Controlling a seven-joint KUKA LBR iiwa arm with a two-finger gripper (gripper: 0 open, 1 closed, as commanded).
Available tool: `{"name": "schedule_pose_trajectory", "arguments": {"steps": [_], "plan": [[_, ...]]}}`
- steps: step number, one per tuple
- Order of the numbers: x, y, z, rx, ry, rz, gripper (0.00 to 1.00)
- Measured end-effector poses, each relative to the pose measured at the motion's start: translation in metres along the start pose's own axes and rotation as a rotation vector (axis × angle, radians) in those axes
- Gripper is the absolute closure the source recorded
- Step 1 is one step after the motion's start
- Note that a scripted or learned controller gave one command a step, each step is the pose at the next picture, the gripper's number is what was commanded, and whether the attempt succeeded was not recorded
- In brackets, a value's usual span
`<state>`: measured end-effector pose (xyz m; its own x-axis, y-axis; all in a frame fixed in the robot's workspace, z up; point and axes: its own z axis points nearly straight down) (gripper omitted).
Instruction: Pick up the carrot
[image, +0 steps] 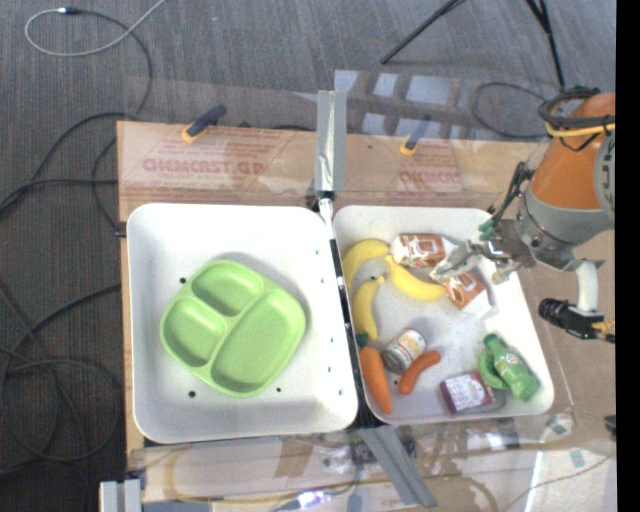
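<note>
Two white bins on a bench, arm over the right one.
The left bin (150, 400) bears a green divided plate (233, 327); the right bin (535, 345) bears bananas (385, 280) and the carrot (374, 379) at its near-left corner; the gripper (470, 258) hovers farther back, grip cannot be told.

The grey arm (570, 190) enters from the right edge, its orange band showing high near the upper right corner. Its wrist slants down and leftward, ending in the two-finger gripper (468, 258), which points left at a low angle. The metal fingers (455, 262) appear slightly parted, though their tips are small and hard to read clearly.
</note>
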<state>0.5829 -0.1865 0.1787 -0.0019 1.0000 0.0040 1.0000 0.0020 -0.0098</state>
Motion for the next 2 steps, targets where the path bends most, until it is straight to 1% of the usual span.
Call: {"name": "schedule_pose_trajectory", "arguments": {"steps": [1,2], "plan": [[0.0250,0.0283,-0.1266,0.000,-0.008,0.415,0.00],[0.0239,0.0286,-0.1307,0.011,-0.017,0.416,1.00]]}}
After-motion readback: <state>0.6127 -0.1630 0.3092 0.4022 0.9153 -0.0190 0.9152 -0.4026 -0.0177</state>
